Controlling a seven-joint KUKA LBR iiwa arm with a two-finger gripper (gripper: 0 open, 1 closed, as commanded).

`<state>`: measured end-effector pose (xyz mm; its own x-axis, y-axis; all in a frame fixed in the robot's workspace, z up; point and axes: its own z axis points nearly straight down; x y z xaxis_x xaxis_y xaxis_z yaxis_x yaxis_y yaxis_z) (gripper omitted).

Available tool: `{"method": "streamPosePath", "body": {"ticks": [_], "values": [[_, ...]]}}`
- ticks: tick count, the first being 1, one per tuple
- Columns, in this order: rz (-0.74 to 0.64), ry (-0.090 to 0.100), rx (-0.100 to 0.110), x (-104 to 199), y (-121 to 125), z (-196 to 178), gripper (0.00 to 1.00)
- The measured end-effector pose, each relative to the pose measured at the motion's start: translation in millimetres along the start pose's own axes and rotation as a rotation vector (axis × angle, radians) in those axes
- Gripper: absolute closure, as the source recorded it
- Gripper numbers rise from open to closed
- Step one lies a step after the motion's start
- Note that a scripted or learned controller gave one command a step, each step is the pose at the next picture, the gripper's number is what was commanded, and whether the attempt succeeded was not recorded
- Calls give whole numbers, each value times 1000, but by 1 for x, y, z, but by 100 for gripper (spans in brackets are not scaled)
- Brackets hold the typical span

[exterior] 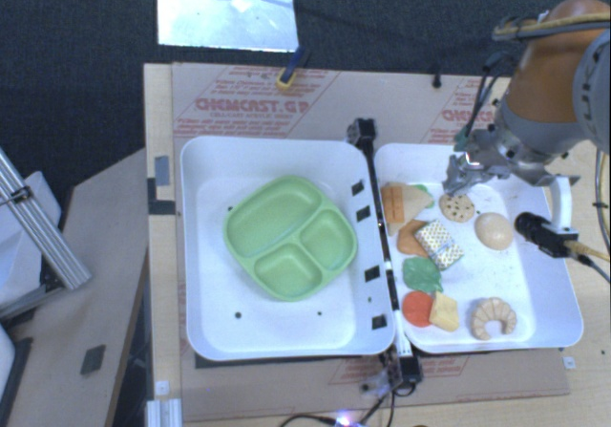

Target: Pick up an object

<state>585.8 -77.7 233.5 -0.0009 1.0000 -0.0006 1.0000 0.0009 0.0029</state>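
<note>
A dark carpeted floor surrounds my bench, where a cardboard sheet [258, 100] carries two shallow white bins side by side. The left bin [205, 224] holds a green divided plate [289, 237]. The right bin [544, 320] holds toy food, and I place it all from the chocolate-chip cookie [458, 207]: a bread wedge [405, 198] to its left, an egg [494, 230] just right and below, a foil-wrapped cube [438, 244] below on an orange piece [411, 236], then a green leaf [421, 273], a tomato slice [417, 308], a cheese wedge [445, 311] and a croissant [493, 317] lowest. My gripper [462, 173] hangs just above the cookie, which looks to me like the target; from here I cannot tell how the jaws stand. I judge the cookie light, stiff and thin, lying flat, so I would pinch across its rim; the smooth plastic may slip.
</note>
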Motion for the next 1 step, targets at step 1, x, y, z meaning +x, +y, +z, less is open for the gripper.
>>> {"method": "streamPosePath", "body": {"ticks": [1], "values": [[-3, 0, 2, 4, -1, 19, 100]]}}
